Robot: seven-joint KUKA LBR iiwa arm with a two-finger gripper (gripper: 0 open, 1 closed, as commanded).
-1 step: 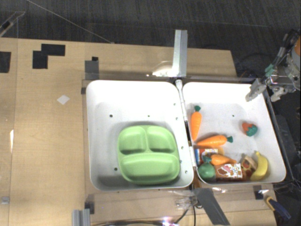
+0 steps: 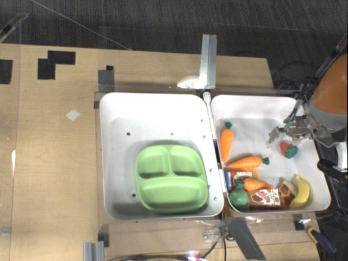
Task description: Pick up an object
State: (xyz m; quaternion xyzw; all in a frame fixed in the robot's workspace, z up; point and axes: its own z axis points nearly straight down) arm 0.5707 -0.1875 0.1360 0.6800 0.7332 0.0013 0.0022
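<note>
The right white bin (image 2: 255,109) holds the toy food. An orange carrot (image 2: 226,142) lies upright along its left wall. A second carrot (image 2: 246,162) lies across the middle and a third, smaller carrot (image 2: 255,185) sits below it. A green round vegetable (image 2: 238,198), a brown carton (image 2: 267,197) and a yellow banana (image 2: 300,192) lie along the front wall. A small red and teal piece (image 2: 288,149) rests near the right wall. My gripper (image 2: 285,133) hangs just above that piece, open, nothing between its fingers.
The left white bin (image 2: 117,124) holds a green divided plate (image 2: 171,177) in its front half. A metal post (image 2: 209,58) stands behind the wall between the two bins. The arm's orange band (image 2: 331,91) hangs over the right bin's far right corner.
</note>
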